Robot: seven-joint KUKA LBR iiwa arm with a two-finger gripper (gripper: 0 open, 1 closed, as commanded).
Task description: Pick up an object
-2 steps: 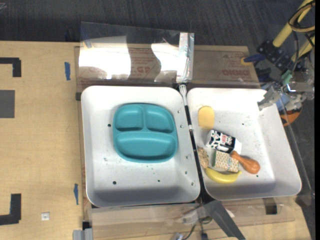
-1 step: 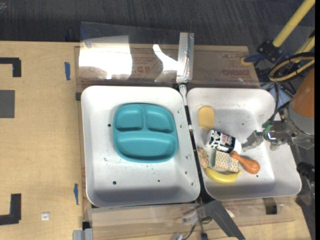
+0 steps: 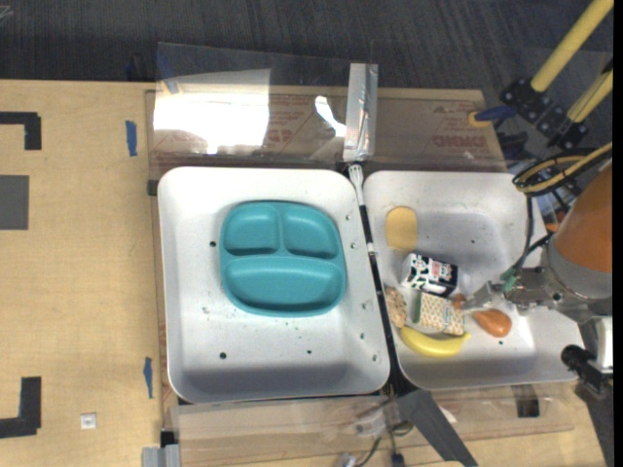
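I am watched by one fixed camera, set above the bench (image 3: 68,261) and looking down at a slant. It faces the two white bins side by side: the left bin (image 3: 185,290) sits near the middle of the picture, the right bin (image 3: 487,212) toward the right. The far side of the bench lies at the top, with dark floor (image 3: 292,8) beyond it, and the near edge runs along the bottom. The camera stands far enough back to take in both bins whole and a broad stretch of bench to their left. My arm (image 3: 584,251) enters from the right edge, cut off by the frame.
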